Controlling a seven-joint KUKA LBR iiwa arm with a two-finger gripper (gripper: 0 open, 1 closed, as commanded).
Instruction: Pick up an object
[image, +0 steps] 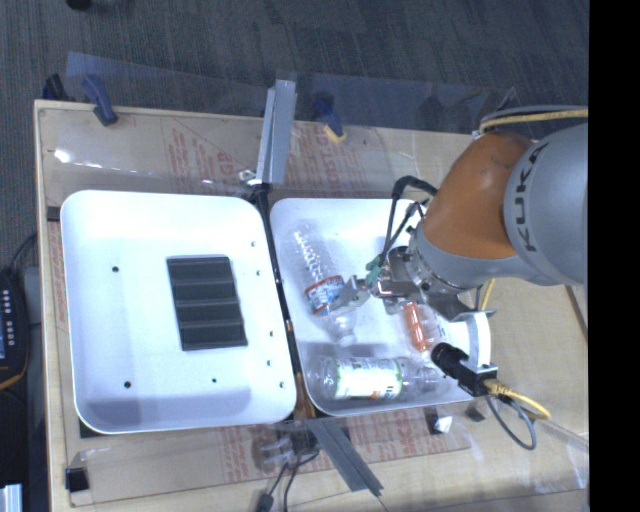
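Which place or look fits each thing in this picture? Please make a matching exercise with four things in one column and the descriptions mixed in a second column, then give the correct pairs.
Things:
1. dark ribbed block
2. bottle with red-and-blue label
3. bottle with green-and-white label
4. end effector

Descriptions:
A. lies along the near wall of the right bin
B. lies in the middle of the left bin
C. hangs over the right bin, just beside a bottle
D. lies at a slant near the right bin's left wall

Pairs: 1-B, 2-D, 3-A, 4-C
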